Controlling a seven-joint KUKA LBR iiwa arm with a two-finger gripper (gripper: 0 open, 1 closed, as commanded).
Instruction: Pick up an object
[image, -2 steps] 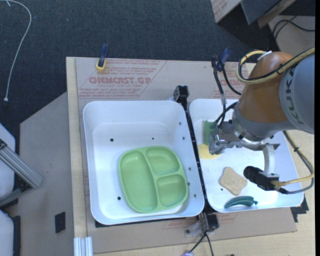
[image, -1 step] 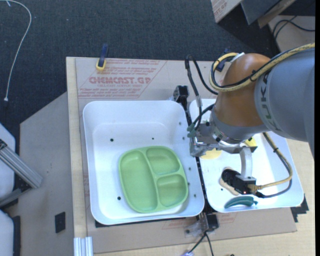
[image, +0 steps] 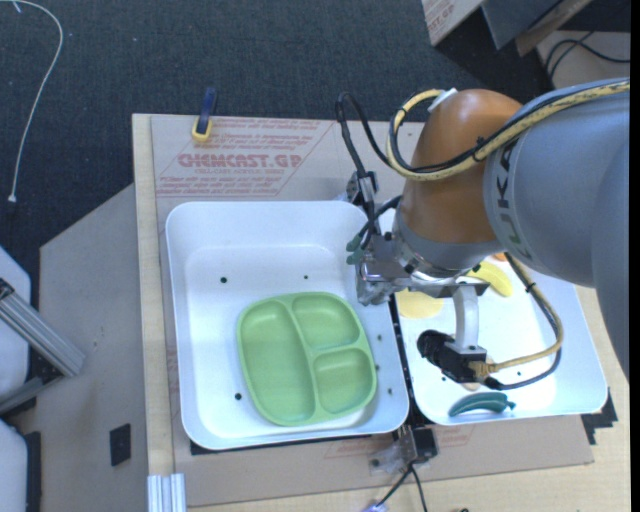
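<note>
Two shallow white bins sit side by side on the bench as the grey-and-orange arm (image: 560, 180) reaches in from the right. Its gripper (image: 372, 272) hangs low over the divide between them, near the left bin's (image: 190, 250) far right corner; whether it is released or clenched on anything cannot be told from above. A green divided plate (image: 300, 355) lies flat in the left bin, near its front. In the right bin (image: 570, 340), a yellow object (image: 497, 277) shows partly beneath the wrist, and a curved teal object (image: 482, 404) rests by the front wall.
</note>
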